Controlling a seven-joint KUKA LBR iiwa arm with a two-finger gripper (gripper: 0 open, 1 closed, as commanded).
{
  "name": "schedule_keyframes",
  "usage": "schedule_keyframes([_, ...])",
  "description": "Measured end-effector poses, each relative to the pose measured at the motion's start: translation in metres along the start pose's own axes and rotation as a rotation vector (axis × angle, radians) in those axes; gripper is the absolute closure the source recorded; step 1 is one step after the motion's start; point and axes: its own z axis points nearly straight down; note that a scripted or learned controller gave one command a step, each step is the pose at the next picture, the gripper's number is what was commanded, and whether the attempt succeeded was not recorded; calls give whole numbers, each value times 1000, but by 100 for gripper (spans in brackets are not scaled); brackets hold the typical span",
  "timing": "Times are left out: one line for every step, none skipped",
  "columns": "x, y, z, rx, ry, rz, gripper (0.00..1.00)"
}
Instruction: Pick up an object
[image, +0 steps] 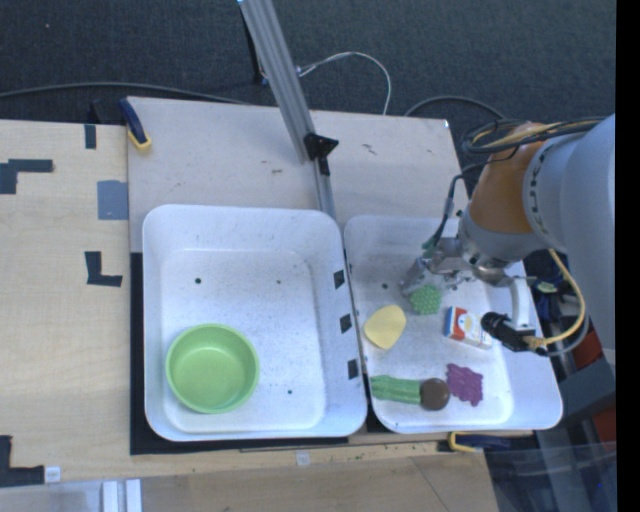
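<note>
Fingers (418, 281) of the gripper (425, 287) point down into the right bin (400, 235), tips right over a small green knobbly object (426, 299) — whether they are spread or closed on it I cannot tell. Just below-left of them lies a yellow piece (385, 326); to their right, a red-and-white item (462, 325). Farther below sit 3 things — a green roll (396, 388), a brown ball (434, 394), a purple piece (465, 383). Well left, a green bowl (212, 368) rests in the left bin (240, 230).
</note>
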Motion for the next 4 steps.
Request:
schedule_keyframes([9,0,-46,-5,1,1,100])
schedule_keyframes([19,4,-103,-6,0,0,100])
schedule_keyframes([20,4,-124,-3,1,2,100])
schedule_keyframes([81,12,-132,-2,3,-5,100])
